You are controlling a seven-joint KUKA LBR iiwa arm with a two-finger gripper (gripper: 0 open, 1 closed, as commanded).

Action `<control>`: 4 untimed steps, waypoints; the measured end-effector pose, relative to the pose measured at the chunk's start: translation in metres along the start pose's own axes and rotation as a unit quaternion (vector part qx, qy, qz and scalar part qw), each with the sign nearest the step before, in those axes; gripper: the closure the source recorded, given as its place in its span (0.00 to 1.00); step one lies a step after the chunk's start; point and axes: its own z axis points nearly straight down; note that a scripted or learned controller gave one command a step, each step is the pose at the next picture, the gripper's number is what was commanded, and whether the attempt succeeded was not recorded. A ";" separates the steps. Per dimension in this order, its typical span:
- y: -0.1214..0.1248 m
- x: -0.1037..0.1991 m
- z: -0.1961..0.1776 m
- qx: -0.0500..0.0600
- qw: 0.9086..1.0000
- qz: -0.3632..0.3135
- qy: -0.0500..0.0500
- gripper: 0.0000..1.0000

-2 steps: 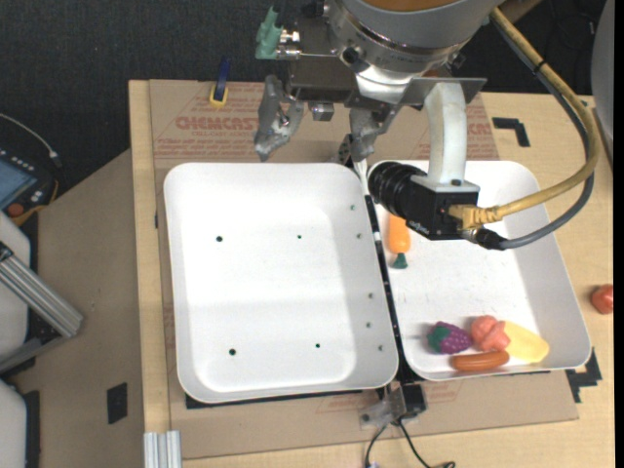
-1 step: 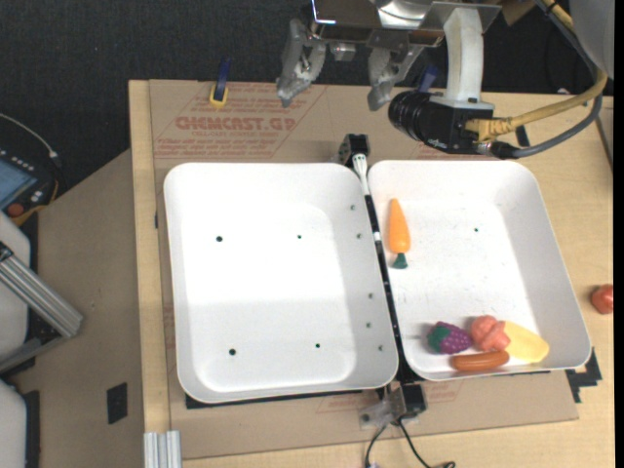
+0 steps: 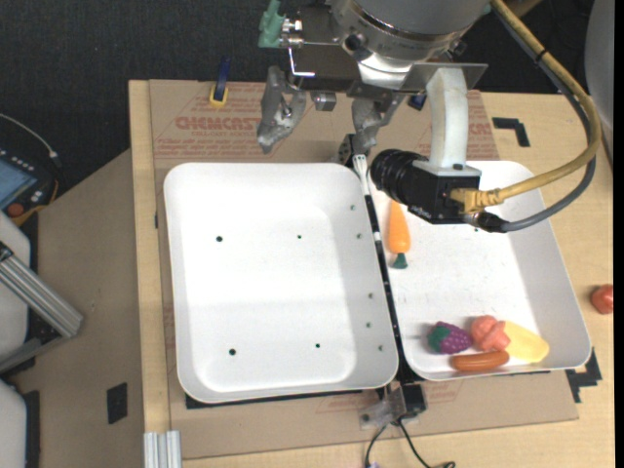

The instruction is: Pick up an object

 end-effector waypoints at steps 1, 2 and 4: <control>0.002 0.000 -0.010 -0.002 1.000 0.001 0.001 1.00; -0.010 -0.001 0.001 0.000 1.000 0.002 0.000 1.00; 0.099 -0.070 0.123 0.003 1.000 0.004 -0.001 1.00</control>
